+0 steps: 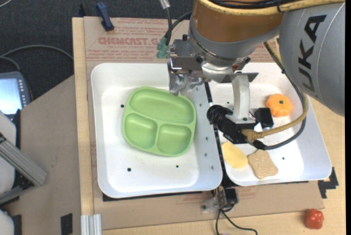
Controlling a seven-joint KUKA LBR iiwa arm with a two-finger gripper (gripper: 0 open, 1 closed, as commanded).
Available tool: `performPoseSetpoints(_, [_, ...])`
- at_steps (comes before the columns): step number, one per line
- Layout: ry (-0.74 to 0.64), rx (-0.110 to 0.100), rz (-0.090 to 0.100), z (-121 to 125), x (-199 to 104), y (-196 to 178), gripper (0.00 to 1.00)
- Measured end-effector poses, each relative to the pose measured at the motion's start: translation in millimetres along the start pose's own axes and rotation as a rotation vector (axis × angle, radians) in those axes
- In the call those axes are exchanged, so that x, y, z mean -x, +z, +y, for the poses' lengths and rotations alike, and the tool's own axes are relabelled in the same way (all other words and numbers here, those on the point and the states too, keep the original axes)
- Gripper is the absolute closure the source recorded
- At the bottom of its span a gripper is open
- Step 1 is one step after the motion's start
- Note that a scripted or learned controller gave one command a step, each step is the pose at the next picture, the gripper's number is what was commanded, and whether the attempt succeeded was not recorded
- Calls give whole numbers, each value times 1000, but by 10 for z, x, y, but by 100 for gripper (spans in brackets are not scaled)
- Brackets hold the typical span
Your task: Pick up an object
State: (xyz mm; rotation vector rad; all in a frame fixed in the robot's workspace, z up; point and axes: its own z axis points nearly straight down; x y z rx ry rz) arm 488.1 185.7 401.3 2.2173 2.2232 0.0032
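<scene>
We see a pale green, three-compartment plastic plate (159,121) lying flat in the left white bin (107,135). The two-finger gripper (211,85) hangs at the plate's one o'clock, above the divide between the bins; its state we cannot tell. In the right white bin (312,140), an orange toy pumpkin (278,105) sits at three o'clock, with a yellow wedge (236,156) and a tan cracker (262,164) near five.

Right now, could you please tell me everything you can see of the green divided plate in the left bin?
The green divided plate is a pale green, smooth, plastic-looking dish with rounded corners and three compartments: one long one along its far side and two smaller ones nearer the camera. It lies flat and upright on the floor of the left bin, turned at a slight angle, toward the bin's right side. Its compartments look bare. The gripper hangs over its far right corner; contact cannot be judged.
</scene>
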Motion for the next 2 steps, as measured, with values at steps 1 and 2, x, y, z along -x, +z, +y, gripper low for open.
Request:
performPoseSetpoints(1, [-2, 1, 0, 2, -8, -101, 100])
performPoseSetpoints(2, [8, -8, -2, -50, 410, 161, 100])
